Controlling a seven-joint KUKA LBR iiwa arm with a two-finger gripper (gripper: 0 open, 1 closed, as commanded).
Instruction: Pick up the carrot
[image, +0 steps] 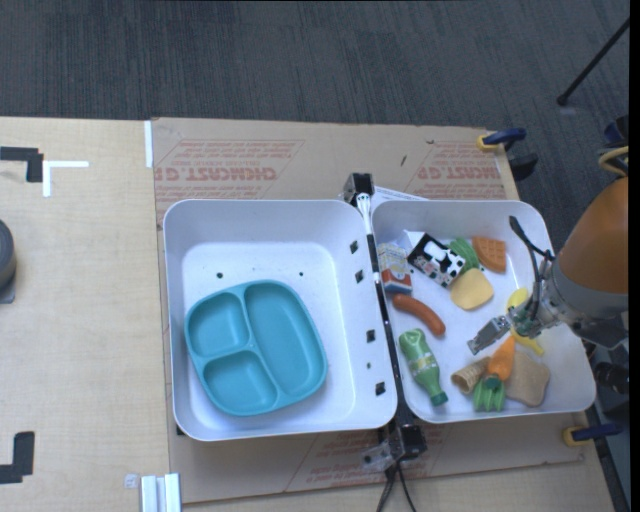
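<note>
My gripper (497, 334) hangs low in the right bin (560, 400), and I cannot tell its state. The carrot (503, 358) lies just beneath it, touching the bread slice (528, 381) beside it

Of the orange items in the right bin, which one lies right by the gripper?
The carrot, orange with a green top, lies directly under the gripper. The orange wedge sits at the bin's far side, and the sausage lies further left.
</note>
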